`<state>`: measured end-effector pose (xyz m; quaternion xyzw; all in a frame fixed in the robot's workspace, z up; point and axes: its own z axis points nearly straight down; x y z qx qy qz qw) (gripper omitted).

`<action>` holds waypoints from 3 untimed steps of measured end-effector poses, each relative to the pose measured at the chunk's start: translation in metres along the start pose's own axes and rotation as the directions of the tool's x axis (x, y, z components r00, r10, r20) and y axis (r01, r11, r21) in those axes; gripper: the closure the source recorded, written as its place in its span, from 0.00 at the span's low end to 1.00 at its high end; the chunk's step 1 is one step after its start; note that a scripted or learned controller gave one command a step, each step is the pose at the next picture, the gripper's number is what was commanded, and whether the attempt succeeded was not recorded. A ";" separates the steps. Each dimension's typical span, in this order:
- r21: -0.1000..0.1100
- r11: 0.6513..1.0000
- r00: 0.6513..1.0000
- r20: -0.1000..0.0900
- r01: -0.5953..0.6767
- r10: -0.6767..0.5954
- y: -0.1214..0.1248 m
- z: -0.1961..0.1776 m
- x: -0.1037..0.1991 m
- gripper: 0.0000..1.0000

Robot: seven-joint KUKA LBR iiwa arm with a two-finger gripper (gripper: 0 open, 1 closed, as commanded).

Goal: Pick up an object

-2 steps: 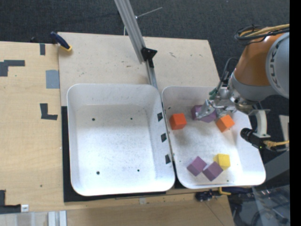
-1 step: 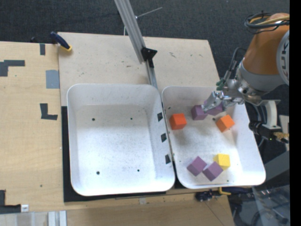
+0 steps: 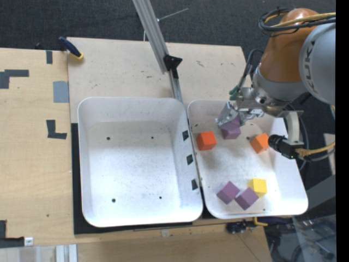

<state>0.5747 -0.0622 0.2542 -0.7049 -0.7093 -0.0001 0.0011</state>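
In the camera view, the gripper (image 3: 231, 119) is seen in the upper part of the right bin (image 3: 292, 192), at the end of the grey arm with its orange band (image 3: 289, 31) that enters from the upper right of the frame. A purple cube (image 3: 231, 130) is seen directly beneath the fingertips and touching them; it appears to be pinched between the closed fingers, though whether it is lifted off the bin floor cannot be told. The grasping step is judged to be in hand; next, a straight lift is called for, with the grip kept firm.

An orange cube (image 3: 206, 141) is placed just left of the held cube, and a second orange cube (image 3: 260, 143) to its right. Lower in the bin, two purple cubes (image 3: 228, 192) and a yellow cube (image 3: 258, 186) are clustered together.

The left bin (image 3: 87, 146) is speckled with dark marks. Both bins are set on a pale wooden bench (image 3: 32, 119) marked with grey tape, above which dark carpet (image 3: 82, 10) is seen. A metal bar (image 3: 152, 26) runs diagonally down toward the bins.
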 end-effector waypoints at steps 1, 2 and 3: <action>0.001 1.000 1.000 0.001 0.001 -0.001 0.010 0.007 0.059 1.00; 0.000 1.000 1.000 0.000 0.000 0.000 0.027 0.003 0.110 1.00; -0.001 1.000 1.000 0.002 -0.001 0.001 0.054 0.004 0.155 1.00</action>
